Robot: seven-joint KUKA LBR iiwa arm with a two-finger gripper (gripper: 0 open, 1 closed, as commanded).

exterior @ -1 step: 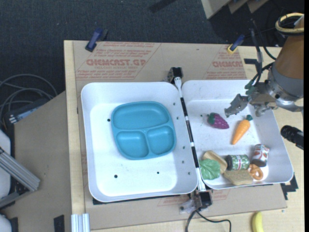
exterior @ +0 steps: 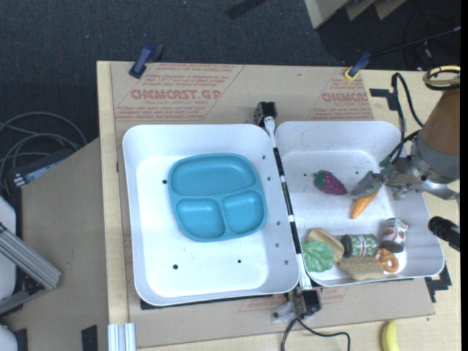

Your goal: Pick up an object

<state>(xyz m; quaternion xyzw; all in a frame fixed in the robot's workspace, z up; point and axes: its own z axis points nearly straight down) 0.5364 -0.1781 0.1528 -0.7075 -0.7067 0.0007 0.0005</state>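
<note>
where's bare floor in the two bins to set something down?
Left bin: a bare strip all round the blue divided plate, widest along the near edge. Right bin: bare at the far end, behind the purple toy. Its near end is crowded: green leaf toy, can, bread. Gripper sits by the carrot.

Even, bright overhead light with soft, faint shadows. The white bins [exterior: 205,276] are nearly blown out, with mild glare on the blue tray [exterior: 216,196]. Slightly soft, grainy focus; dark floor at the top edge.
</note>
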